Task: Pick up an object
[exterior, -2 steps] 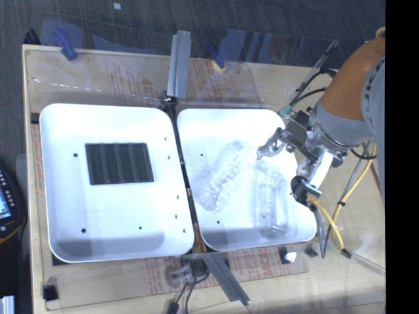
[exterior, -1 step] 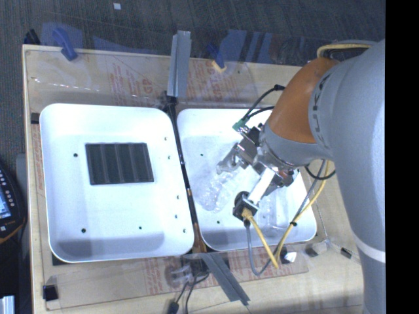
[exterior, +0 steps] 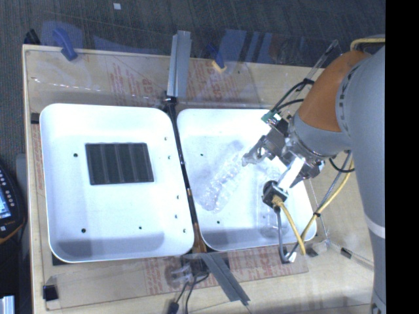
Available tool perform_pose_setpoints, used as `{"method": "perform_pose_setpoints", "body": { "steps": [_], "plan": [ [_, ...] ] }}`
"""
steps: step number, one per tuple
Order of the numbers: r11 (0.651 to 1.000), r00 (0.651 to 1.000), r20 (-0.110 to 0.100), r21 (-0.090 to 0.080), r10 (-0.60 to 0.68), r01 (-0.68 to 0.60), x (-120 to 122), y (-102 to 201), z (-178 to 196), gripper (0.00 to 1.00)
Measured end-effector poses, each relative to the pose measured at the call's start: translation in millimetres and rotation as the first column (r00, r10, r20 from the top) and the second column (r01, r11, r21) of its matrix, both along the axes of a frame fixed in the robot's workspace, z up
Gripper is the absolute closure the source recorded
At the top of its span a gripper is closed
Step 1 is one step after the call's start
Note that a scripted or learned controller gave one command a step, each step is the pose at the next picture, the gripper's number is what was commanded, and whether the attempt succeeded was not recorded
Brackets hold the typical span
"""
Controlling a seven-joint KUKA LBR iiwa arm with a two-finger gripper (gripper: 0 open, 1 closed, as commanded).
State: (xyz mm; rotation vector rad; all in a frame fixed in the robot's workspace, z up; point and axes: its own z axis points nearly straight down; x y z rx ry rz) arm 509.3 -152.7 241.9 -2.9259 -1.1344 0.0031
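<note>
Lying diagonally in the right bin point(exterior: 216, 239), the clear plastic bottle point(exterior: 221, 178) looked light, thin-walled, slick & easily crushed; a grab across its mid-body, perpendicular to its long axis, seemed best imo. The gripper point(exterior: 256, 154) hung just beside the bottle's upper end, w/ nothing visibly held; whether it was spread or pressed together, I couldn't tell. Count: 1 bottle, 2 bins, 1 dark ribbed block point(exterior: 120, 163) in the left bin point(exterior: 59, 227).
</note>
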Motion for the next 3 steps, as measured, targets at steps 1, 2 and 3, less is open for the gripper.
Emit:
{"method": "perform_pose_setpoints", "body": {
  "steps": [1,2,3],
  "plan": [
    [0.961,0.961,0.000,0.001,0.276,-0.276,-32.1,19.3,13.6,0.00],
    [0.840,0.840,-0.001,0.004,0.542,-0.542,-32.9,7.3,11.4,0.00],
    [0.853,0.853,0.004,-0.002,0.522,-0.522,-31.0,67.6,65.3,0.00]
  ]
}}
